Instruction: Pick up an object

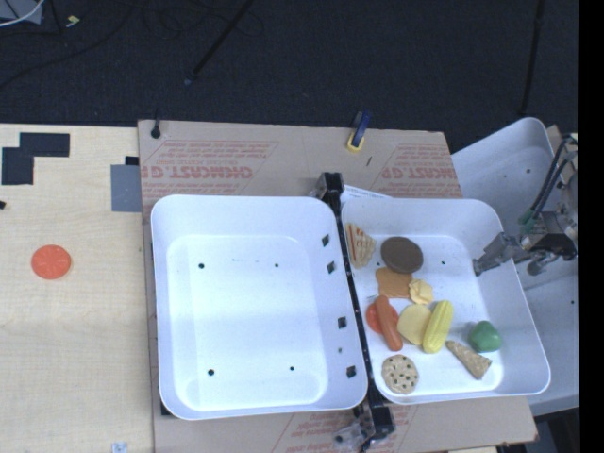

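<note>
The right bin (514,291) holds several toy foods. A brown disc (402,253) lies beside a striped tan slice (360,243). Below them sit an orange piece (394,282) and a small yellow bit (420,292). Further down are a red-orange sausage shape (384,321), a pale yellow lump (413,324) and a yellow corn cob (438,326). A green piece (485,336), a tan wedge (469,359) and a chip cookie (400,374) lie near the front. My gripper (494,255) hovers over the bin's right side, apart from the foods and holding nothing that I can see.
The left bin (160,300) sits against the right one, with black clips (332,189) along the shared wall. Both rest on a cardboard sheet (236,163). An orange dot (51,262) marks the wooden bench at left. A white panel (514,163) stands behind the arm.
</note>
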### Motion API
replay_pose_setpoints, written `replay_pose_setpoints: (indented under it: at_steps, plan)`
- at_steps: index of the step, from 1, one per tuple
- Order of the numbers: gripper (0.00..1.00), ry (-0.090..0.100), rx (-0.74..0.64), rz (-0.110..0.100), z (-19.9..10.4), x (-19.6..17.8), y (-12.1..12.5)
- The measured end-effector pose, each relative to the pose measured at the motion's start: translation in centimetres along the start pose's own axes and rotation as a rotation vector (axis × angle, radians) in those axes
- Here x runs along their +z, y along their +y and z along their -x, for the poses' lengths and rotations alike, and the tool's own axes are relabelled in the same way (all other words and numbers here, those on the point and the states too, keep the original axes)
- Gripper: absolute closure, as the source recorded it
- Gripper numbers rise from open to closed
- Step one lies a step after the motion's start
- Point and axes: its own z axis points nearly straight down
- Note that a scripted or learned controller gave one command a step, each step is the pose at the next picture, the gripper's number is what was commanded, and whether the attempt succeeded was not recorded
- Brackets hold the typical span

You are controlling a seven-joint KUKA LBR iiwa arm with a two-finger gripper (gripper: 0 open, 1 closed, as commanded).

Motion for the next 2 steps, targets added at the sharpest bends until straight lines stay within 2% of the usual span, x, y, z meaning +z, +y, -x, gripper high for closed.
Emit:
replay_pose_setpoints:
  at_steps: [1, 2]
  plan:
    - [1.00, 0.001, 0.000, -0.001, 0.0, -1.0, 0.0]
    - [1.00, 0.001, -0.004, 0.000, -7.2, 18.9, 3.4]
